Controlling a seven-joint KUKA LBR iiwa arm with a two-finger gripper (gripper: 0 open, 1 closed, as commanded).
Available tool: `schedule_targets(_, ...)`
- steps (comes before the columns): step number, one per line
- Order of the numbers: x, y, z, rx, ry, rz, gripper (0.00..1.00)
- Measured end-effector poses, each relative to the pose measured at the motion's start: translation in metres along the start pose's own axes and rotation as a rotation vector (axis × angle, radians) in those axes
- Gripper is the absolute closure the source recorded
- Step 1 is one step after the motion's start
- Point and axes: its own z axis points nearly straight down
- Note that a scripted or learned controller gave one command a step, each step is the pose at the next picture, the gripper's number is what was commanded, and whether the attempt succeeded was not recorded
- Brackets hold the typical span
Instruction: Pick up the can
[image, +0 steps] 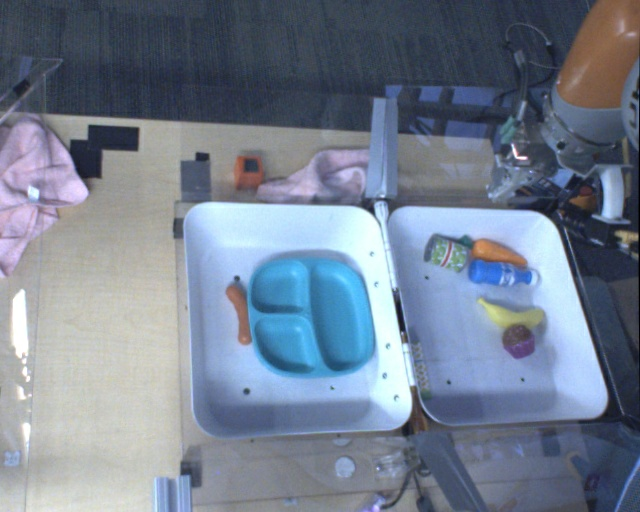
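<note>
Nearest, at the lower right of the frame: right bin (575, 400), with a purple piece (518, 341) and just above it a yellow banana-like toy (512, 314). Lower centre: left bin (205, 400), carrying a blue divided plate (308, 316) with a small orange tool (240, 312) lying beside its left edge. Higher in the right bin: blue bottle (500, 274), touching an orange carrot (498, 252), and left of those the can (448, 252), green-labelled, lying on its side near the bin's upper left corner. Farther up: pink cloth (318, 177) behind the bins, another pink cloth (35, 185) at far left. Upper right: gripper (520, 178) hanging beyond the bin's rim, well apart from the can; open or closed, cannot tell.
</note>
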Motion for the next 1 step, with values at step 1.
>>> schedule_targets(1,0.0008,0.0024,-0.0113,-0.006,-0.002,-0.006,1.00)
